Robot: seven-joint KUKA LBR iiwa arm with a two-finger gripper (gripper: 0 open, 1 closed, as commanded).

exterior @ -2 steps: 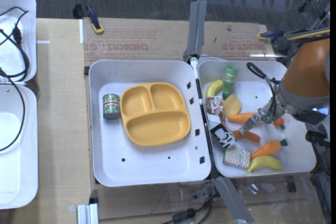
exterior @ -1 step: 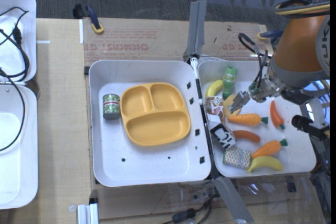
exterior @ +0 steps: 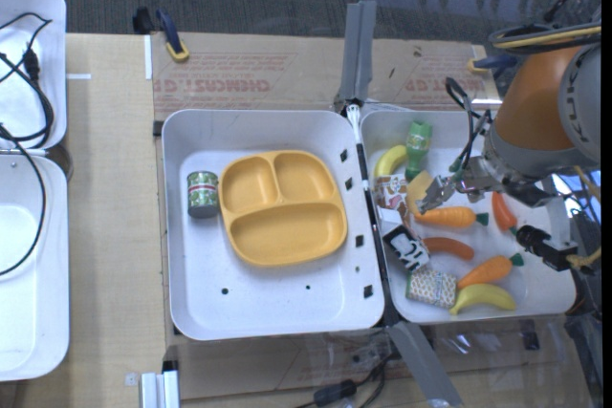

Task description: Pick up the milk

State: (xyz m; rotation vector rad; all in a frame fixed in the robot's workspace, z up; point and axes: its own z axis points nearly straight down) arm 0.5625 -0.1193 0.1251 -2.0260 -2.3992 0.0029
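The milk (exterior: pixel 408 250) is a small black-and-white carton lying tilted near the left wall of the right bin (exterior: pixel 564 301). My gripper (exterior: pixel 435 194) hangs over the middle of that bin, up and to the right of the milk and apart from it. It sits just above a carrot (exterior: pixel 449 217), next to a pale yellow piece (exterior: pixel 419 186). Nothing is visibly held in it.
Around the milk lie a red-and-white packet (exterior: pixel 390 193), a red sausage (exterior: pixel 449 247), a patterned box (exterior: pixel 432 287), two bananas (exterior: pixel 483 299), further carrots (exterior: pixel 488 270) and a green bottle (exterior: pixel 418 140). The left bin (exterior: pixel 191 301) holds a yellow divided plate (exterior: pixel 284 205) and a small can (exterior: pixel 202 194).
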